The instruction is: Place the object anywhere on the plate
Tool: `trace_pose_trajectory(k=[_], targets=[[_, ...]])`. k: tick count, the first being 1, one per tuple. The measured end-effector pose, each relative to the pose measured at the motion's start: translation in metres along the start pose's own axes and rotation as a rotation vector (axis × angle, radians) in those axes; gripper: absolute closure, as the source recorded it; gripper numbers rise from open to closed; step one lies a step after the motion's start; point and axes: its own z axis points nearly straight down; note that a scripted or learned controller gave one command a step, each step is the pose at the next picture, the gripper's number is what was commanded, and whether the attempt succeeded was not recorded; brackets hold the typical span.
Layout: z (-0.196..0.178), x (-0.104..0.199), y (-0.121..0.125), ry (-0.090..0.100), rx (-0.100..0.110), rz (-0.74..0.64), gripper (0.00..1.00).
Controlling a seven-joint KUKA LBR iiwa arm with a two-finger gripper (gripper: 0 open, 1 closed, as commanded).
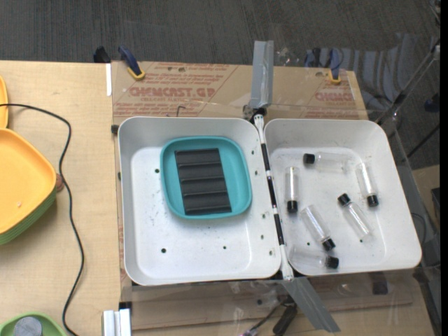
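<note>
A teal square plate lies in the upper middle of the left white bin. A dark ridged block rests across the plate's centre. Several clear tubes with black caps lie scattered in the right white bin. One tube is near the bin's left wall and another tube is toward the right. A third tube lies tilted near the front. A loose black cap sits by the front wall.
Stacked yellow and green dishes sit on the wooden bench at far left, with a black cable running past them. Cardboard held by blue clamps lies behind the bins. A metal divider post stands between them.
</note>
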Motion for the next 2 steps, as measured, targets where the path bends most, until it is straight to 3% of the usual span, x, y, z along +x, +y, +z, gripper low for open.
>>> trace_pose_trajectory(k=[2], targets=[[-0.0003,0.0020,0.0000,0.001,-0.001,-0.002,0.00]])
